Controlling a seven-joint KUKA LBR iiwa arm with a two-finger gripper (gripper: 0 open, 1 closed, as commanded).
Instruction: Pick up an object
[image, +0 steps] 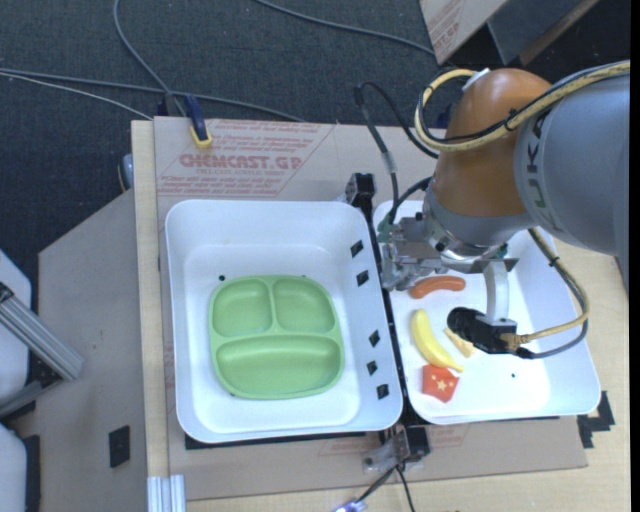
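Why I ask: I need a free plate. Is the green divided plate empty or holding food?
Empty. All three compartments of the green plate show bare green; the banana and orange sausage lie in the right-hand bin.

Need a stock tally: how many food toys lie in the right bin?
4: sausage farthest back, banana below it, yellow chip beside that, red piece in front. The arm may hide more.

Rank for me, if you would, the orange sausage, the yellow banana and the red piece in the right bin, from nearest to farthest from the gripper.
Measured from the gripper, at the left wall of the right bin:
1. The orange sausage, just beside it on its right.
2. The yellow banana, lower, mid-bin.
3. The red piece, by the bin's front edge.
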